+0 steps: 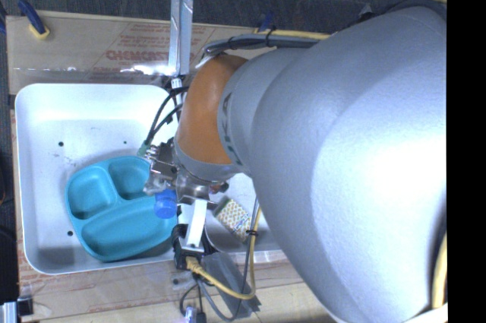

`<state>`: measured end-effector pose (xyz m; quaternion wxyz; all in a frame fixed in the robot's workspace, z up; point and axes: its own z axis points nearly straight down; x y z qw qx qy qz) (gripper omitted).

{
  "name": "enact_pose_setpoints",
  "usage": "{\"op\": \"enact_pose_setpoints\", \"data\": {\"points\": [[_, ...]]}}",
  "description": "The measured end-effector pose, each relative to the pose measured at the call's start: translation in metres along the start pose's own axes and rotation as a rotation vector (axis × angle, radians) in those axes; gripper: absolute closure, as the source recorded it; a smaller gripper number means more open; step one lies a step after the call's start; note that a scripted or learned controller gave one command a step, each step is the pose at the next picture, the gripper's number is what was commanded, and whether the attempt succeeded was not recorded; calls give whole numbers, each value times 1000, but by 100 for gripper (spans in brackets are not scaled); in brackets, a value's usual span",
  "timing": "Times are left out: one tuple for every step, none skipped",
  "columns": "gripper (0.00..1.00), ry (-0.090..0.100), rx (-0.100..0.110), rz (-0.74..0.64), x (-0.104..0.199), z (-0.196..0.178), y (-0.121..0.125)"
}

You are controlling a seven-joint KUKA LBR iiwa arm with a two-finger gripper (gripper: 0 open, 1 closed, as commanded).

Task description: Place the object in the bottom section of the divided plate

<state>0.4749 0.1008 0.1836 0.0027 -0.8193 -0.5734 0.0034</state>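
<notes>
Furthest out to the left of the gripper [176, 201] is the left bin [45, 124], its white floor mostly bare. Nearer in, just left of the wrist, lies the divided plate [114, 211] — teal, with two small sections on its upper side and one large section along the bottom. The large bottom section reaches almost under the tool.

At the gripper itself, a small blue object [164, 205] sits right against the tool's lower left side, over the plate's right edge where the bottom section meets the rim. Whether the gripper is clamped on it or loose cannot be told from here; the wrist and cabling hide the tool's working end, so the object may be carried or may simply be lying on the plate rim.

Just right of the gripper, past the wall between the bins, a patterned pale item [234, 215] lies in the right bin [228, 242], half under the grey arm [342, 162].

The risks, as I judge them: the object is at the very edge of the bottom section, so a release here could let it roll off the rim onto the bin floor or tip into the upper right section. If the grip is weak or absent, any shift toward the plate's middle leaves it behind. A low tool could also nudge the light plate.
</notes>
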Motion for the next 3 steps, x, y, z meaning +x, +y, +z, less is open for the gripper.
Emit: {"op": "enact_pose_setpoints", "data": {"points": [[0,0,0,0,0,0,0],[0,1,-4,90,74,-93,17],[0,2,-5,309,145,-153,50]]}}
